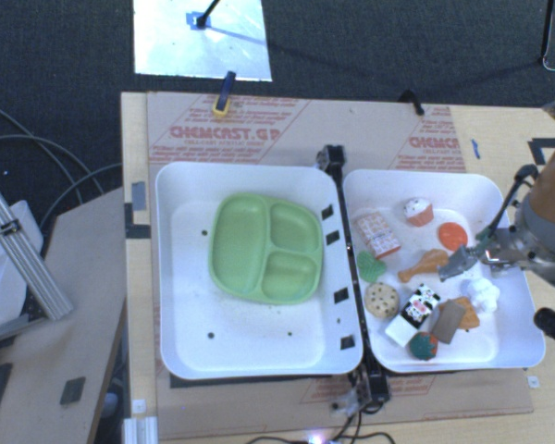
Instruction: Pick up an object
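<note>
The right bin [513,340] holds several toy foods: a pink-and-white wafer pack [377,234], a white-and-orange cupcake [417,212], a red-orange disc [451,236], a brown drumstick [422,265], a green leaf piece [370,268], a cookie [381,299], a black-and-white carton [418,305], a grey-brown block [447,321], a green-and-red ball [424,345] and a white fluffy piece [484,292]. My gripper [460,264] reaches in from the right. It hangs over the middle of this bin, just right of the drumstick's thick end and below the disc. Nothing shows as lifted.
The left bin [180,340] carries a green divided plate [265,247]. A black clamp strip [342,248] joins the two bins. The arm's grey wrist [546,220] covers the right bin's right rim. Cardboard [259,132] lies under both bins.
</note>
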